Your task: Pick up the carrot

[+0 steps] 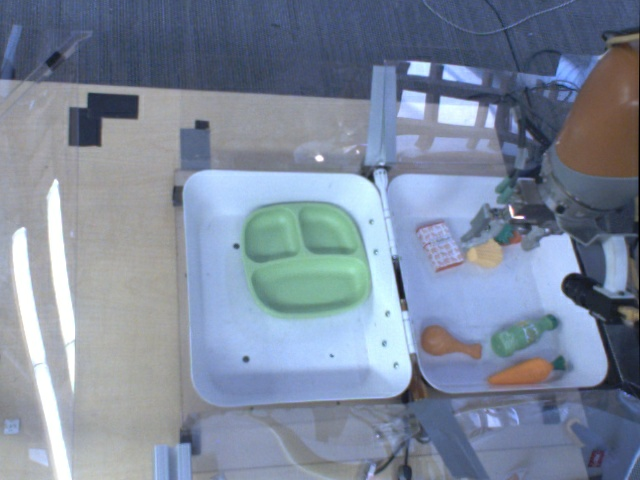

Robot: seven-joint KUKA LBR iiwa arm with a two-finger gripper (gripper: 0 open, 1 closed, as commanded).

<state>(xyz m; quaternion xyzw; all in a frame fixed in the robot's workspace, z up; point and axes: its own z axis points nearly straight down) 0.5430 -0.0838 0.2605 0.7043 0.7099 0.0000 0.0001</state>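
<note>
An orange carrot with a green top lies along the front edge of the right bin, near its front right corner. My gripper hangs over the back right part of that bin, well behind the carrot, right above a yellow food piece. Its fingers look spread, with nothing seen between them.
The right bin also holds a red-and-white packet, a brown drumstick and a green bottle just behind the carrot. The left bin holds a green divided plate. The arm's orange band looms at the right.
</note>
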